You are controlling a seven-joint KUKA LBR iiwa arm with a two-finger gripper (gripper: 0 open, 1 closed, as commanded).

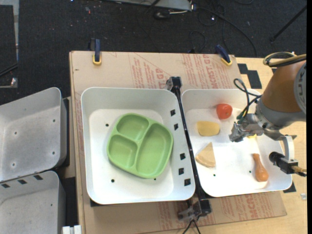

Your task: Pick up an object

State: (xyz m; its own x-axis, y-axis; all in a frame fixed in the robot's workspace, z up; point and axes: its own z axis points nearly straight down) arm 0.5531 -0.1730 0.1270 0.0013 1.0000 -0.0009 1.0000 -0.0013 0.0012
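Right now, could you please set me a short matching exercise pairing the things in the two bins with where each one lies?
Things:
1. green divided plate
2. red tomato
3. orange drumstick
4. pale wedge

Places:
A. right bin, far edge
B. left bin, middle
C. right bin, near the divider, nearer the camera
D. right bin, near right corner

Pairs: 1-B, 2-A, 3-D, 4-C

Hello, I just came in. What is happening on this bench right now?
A grey and orange robot arm reaches into the right bin. Its claw hangs over the bin floor, between a yellow piece, a red tomato, a wedge and an orange drumstick. The left bin has a green divided plate.
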